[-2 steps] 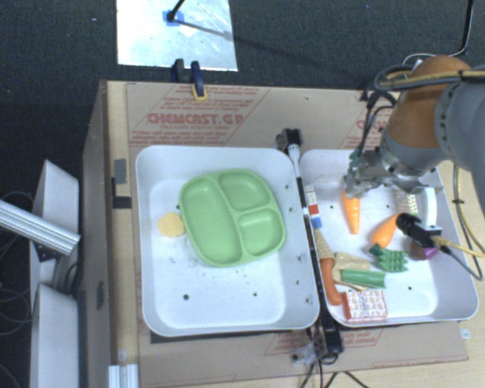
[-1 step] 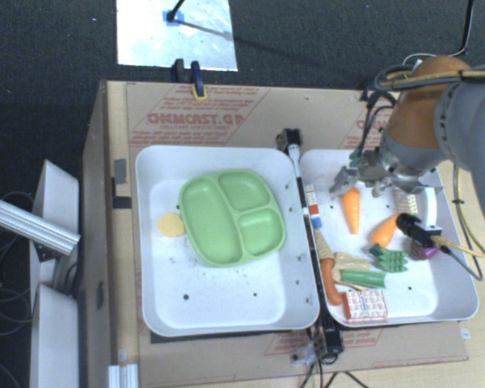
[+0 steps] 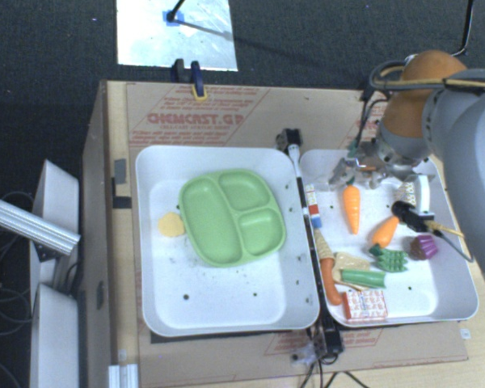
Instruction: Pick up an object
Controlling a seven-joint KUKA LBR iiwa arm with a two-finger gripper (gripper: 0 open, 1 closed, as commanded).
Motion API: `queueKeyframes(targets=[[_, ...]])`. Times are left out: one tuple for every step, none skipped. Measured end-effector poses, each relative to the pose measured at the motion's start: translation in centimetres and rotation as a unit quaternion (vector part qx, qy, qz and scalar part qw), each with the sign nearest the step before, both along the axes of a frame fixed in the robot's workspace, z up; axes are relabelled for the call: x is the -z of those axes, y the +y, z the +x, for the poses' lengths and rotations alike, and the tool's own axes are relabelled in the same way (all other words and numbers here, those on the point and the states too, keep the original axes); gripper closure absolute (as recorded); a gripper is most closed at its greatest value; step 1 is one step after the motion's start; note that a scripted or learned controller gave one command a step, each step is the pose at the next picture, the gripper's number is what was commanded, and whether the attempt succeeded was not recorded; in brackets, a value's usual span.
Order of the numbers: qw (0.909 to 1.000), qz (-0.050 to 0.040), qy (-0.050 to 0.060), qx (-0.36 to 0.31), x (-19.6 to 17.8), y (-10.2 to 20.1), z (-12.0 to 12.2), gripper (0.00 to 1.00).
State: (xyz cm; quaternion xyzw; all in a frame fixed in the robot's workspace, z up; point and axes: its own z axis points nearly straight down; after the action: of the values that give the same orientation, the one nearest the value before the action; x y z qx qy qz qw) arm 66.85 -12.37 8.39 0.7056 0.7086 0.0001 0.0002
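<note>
The gripper (image 3: 357, 170) hangs at the upper right of the frame, above the top of the right bin (image 3: 457, 301), fingers spread and empty. Just below stands a toy carrot (image 3: 352, 207), lying free and apart from the others, so probably the target.

A brown bench top (image 3: 196, 115) printed with red lettering carries two shallow white bins side by side. The left bin (image 3: 158, 297) sits toward the bench's left edge, the right bin (image 3: 453, 297) toward its right edge; their inner rims touch along the middle.
</note>
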Motion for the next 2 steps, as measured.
queueKeyframes(targets=[[1.0, -0.0007, -0.003, -0.002, -1.22, 0.01, 0.17, 1.0], [1.0, -0.0008, -0.002, -0.002, -1.2, 0.02, 0.16, 0.0]])
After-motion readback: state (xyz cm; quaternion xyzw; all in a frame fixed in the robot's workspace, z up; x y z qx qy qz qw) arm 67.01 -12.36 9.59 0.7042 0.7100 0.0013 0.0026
